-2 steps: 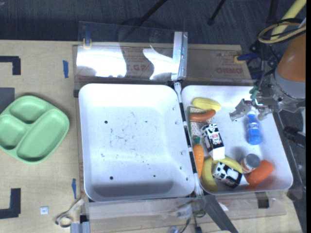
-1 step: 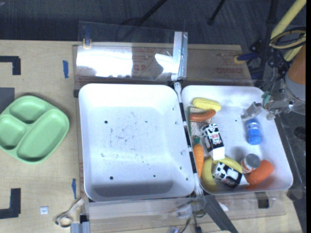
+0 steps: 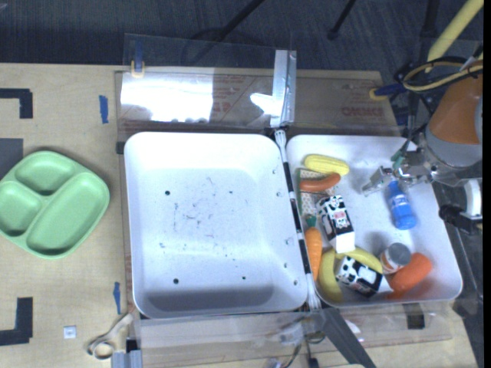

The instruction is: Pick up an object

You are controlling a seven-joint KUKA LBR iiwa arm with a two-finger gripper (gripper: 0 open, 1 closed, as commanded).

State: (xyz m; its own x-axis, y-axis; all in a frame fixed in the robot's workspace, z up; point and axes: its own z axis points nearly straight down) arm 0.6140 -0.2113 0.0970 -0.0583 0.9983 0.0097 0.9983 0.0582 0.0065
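Camera view: the gripper [image 3: 381, 179] is being held low over the right bin [image 3: 445, 240], just beside a blue bottle [image 3: 400, 208] lying there. Whether its jaws are spread cannot be told. Toy food is being kept in that bin.
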